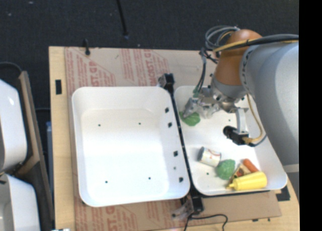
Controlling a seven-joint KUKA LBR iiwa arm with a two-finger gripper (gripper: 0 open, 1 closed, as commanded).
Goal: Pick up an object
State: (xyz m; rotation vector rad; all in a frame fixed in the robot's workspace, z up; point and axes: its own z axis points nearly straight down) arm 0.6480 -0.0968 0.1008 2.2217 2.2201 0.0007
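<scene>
Seen from the camera fixed above the bench, the grey arm with its orange wrist band reached into the right-hand shallow white bin (261,149) and stood its two-finger gripper (193,110) near that bin's far left corner, hard by the dark divider between the two bins. A small soft green lump (191,120) lay directly under the fingertips, apparently touching them; whether the gripper was spread or pinched could not be told from this slant, nor whether the lump sat between its tips.

Along the same bin's near edge lay a small white cylinder with a red band (208,155), a rounded green toy (226,168), a slim orange carrot-like piece (248,165) and a yellow plastic bottle shape (249,181), the last three crowded towards the near right corner. The left-hand white bin (80,124) carried nothing visible.

By the look of it, the grasp itself was in hand. The next move called for a firm close and a straight lift, clear of the divider.
</scene>
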